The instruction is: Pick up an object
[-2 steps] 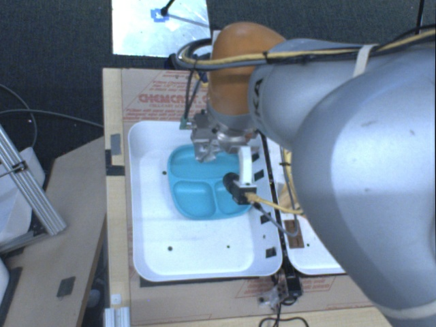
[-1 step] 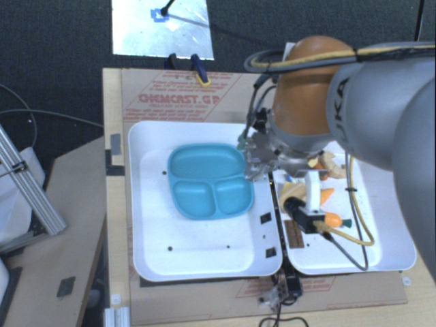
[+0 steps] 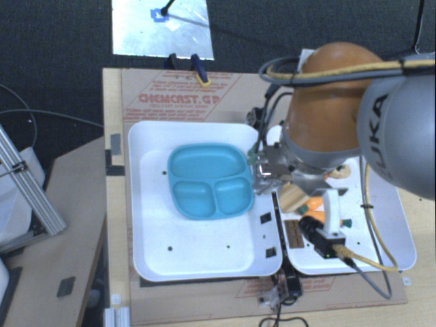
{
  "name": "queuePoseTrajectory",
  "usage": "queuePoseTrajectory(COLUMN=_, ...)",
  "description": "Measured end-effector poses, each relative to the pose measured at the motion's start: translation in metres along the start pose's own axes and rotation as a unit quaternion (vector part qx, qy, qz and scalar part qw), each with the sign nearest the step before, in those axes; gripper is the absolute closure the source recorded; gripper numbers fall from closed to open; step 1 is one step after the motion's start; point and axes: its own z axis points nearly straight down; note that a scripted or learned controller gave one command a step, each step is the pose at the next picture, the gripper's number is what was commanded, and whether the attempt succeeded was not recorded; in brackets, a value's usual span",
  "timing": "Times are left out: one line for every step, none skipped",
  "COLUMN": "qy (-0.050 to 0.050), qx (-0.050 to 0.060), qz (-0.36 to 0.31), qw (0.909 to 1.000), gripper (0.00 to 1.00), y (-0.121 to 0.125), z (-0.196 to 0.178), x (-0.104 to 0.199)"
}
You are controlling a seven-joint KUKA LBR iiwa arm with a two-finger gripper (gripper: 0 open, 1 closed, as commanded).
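Jaws (image 3: pixel 262 172) state untellable, beside blue tray (image 3: pixel 208 181), long axis left-right.

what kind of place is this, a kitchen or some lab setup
Most likely a robotics lab bench, not a kitchen: a KUKA arm reaches over two white bins on a board, cables trail across them, and the blue divided plate looks like a test object.

A robotics lab: a KUKA arm (image 3: pixel 368 128) with trailing cables reaches in from 3 o'clock over a table (image 3: pixel 75 182) bearing two white bins (image 3: pixel 146 251) on cardboard (image 3: pixel 180 97). A calibration sheet (image 3: pixel 162 19) lies at 12 o'clock, aluminium framing (image 3: pixel 27 182) at 9 o'clock.
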Motion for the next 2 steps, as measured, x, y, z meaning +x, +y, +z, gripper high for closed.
queuePoseTrajectory(qy=0.001, qx=-0.007, qz=-0.001, qw=1.0000, gripper=1.00, y=0.003, z=-0.148, x=0.009)
queuePoseTrajectory(qy=-0.002, qx=0.005, qz=-0.002, qw=1.0000, gripper=1.00, y=0.001, z=-0.045, x=0.063)
